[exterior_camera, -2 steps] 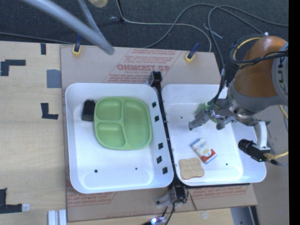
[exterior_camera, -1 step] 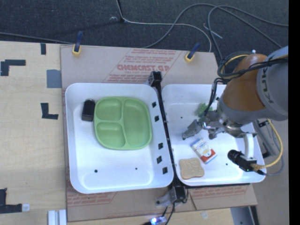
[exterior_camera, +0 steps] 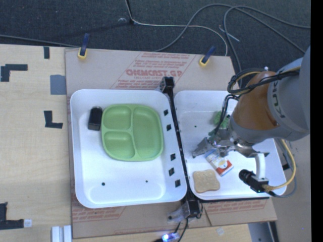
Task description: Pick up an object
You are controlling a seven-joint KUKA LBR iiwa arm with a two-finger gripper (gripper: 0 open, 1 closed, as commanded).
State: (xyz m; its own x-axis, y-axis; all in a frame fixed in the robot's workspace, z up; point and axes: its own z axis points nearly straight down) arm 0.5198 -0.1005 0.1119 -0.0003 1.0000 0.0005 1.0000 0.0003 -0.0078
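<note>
In the right bin [exterior_camera: 194, 105] my gripper [exterior_camera: 208, 147] reaches down at mid-bin, its grey fingers [exterior_camera: 201, 148] pointing left. Just below it lies a small white, red and blue packet [exterior_camera: 221, 163]. A slice of toast [exterior_camera: 206, 181] rests near the bin's front edge. A green item [exterior_camera: 217, 118] peeks out behind the arm at the bin's upper middle. The view does not show anything between the fingers.
The left bin [exterior_camera: 86, 180] holds a green sectioned plate [exterior_camera: 132, 132] and a small black block [exterior_camera: 95, 118] at its left. A black divider [exterior_camera: 173, 135] separates the bins. The bulky arm [exterior_camera: 262, 110] covers the right bin's right side.
</note>
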